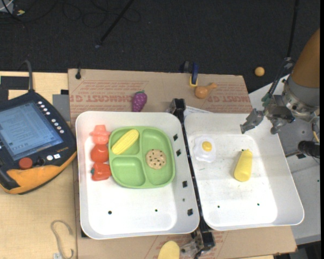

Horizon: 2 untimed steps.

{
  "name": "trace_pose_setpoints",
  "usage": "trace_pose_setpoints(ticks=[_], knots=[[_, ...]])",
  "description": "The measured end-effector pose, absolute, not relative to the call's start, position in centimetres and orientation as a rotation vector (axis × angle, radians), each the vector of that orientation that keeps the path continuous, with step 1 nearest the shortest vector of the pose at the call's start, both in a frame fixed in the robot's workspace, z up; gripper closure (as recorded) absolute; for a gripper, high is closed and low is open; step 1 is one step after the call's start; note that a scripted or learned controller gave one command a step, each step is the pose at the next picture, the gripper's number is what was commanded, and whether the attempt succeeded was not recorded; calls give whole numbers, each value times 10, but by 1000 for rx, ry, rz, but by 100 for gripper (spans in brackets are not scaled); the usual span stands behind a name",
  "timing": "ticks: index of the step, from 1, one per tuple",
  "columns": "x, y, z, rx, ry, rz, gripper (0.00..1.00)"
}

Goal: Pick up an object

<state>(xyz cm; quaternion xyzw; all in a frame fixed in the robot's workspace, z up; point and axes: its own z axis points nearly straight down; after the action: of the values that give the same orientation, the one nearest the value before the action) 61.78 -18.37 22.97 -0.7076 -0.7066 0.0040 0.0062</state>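
The right bin (281,198) holds a yellow bottle (243,165) lying near its middle and a toy fried egg (206,148) at its left side. My gripper (262,124) hangs over the bin's far right corner, above and to the right of the bottle. Its two fingers stand apart with nothing between them. In the left bin (129,215) sits a green divided plate (130,172) carrying a corn cob (123,141) and a cookie (156,158). Red and orange toy pieces (99,153) lie along the plate's left side.
Behind the bins, on the cardboard, lie purple grapes (139,100) and an orange toy (204,90); an orange ball (259,71) sits further back. A yellow object (169,250) is at the front edge. A teach pendant (27,139) rests at left.
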Motion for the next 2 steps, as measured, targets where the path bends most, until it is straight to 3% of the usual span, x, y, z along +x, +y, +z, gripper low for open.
trace_pose_setpoints(ticks=[1, 2], knots=[[620, -184, 238, -2221, -2222, 0, 0], [614, -188, 178, -2216, -2218, 6, 0]])
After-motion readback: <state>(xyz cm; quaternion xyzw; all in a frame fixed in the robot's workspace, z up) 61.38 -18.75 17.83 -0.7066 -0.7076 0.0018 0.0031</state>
